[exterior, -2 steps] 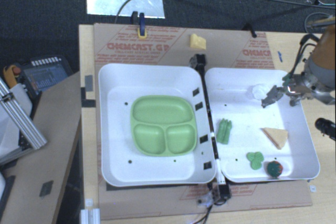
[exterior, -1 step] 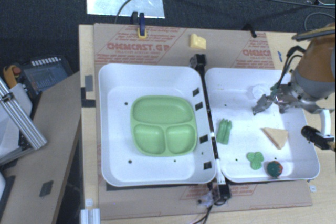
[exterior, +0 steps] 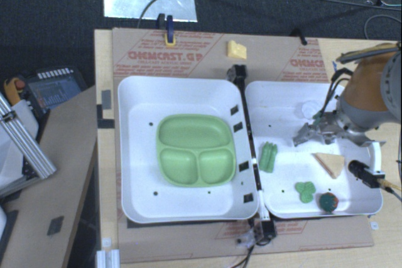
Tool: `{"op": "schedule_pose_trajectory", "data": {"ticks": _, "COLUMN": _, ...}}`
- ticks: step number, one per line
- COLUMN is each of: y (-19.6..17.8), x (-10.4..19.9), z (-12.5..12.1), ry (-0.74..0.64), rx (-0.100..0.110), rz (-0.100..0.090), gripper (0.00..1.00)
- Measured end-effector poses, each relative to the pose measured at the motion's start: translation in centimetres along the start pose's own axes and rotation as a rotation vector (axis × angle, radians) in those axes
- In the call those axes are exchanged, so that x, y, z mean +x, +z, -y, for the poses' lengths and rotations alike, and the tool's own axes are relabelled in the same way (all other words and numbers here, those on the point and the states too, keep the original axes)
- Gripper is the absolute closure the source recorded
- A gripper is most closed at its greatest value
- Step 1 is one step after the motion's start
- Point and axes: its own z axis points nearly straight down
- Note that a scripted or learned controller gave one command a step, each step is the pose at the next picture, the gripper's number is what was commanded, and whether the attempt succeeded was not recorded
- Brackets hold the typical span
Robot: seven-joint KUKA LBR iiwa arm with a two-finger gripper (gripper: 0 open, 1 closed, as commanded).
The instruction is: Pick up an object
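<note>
Camera view, looking down at slant. Gripper (exterior: 309,134) low in right bin (exterior: 282,103), metal fingers pointing left; cannot tell whether spread or pressed together. Nothing visible between them. Tan wedge (exterior: 331,164) just below gripper. Green ridged piece (exterior: 268,157) near bin's left wall. Green clump (exterior: 306,191) and dark round toy (exterior: 328,201) along front edge. Left bin (exterior: 138,110) holds green divided tray (exterior: 193,149). Yellow block (exterior: 237,49) on cardboard sheet (exterior: 188,53) behind bins. Dark floor beyond.

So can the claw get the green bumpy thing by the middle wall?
Probably yes. The green bumpy thing lies alone in the right bin, nothing covering it, and the claw is nearby.
</note>
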Motion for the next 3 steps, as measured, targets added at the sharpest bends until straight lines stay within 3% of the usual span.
{"op": "schedule_pose_trajectory", "data": {"ticks": 1, "y": -1.4, "x": -0.1, "z": -0.2, "ry": 0.0, "rx": -0.006, "rz": 0.002, "gripper": 1.0}}
{"op": "schedule_pose_trajectory", "data": {"ticks": 3, "y": -10.9, "x": 0.7, "z": -1.7, "ry": -0.004, "rx": -0.009, "rz": 0.003, "gripper": 1.0}}
